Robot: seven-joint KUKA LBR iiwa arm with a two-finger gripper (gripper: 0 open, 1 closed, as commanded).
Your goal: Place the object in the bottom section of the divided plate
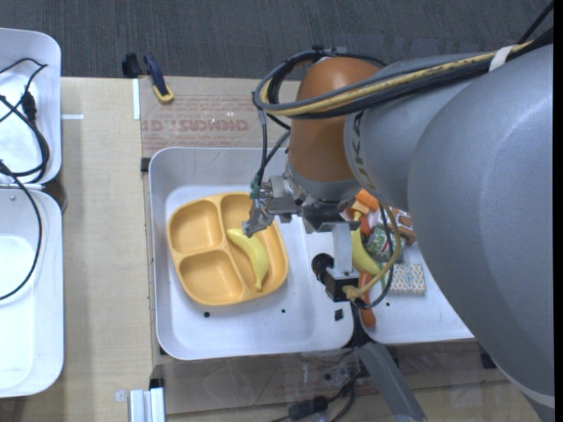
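Note:
A yellow divided plate point(201, 255) lies in the left bin point(167, 323) of the pair, slightly turned. A banana point(252, 253) rests on the plate's right side, running from the plate's middle down toward its lower right rim. My gripper point(258, 219) hangs from the orange-banded wrist point(330, 121), right over the banana's upper end and close to it. Whether it touches the banana, I cannot tell. The arm's grey bulk covers most of the right bin.
Beside the plate, the right bin point(422, 323) holds several small items: an orange piece point(364, 203), a yellow piece point(364, 258) and a patterned white block point(407, 277). A blue and yellow clamp point(158, 83) lies on the cardboard behind. White trays with black cables point(26, 139) stand far left.

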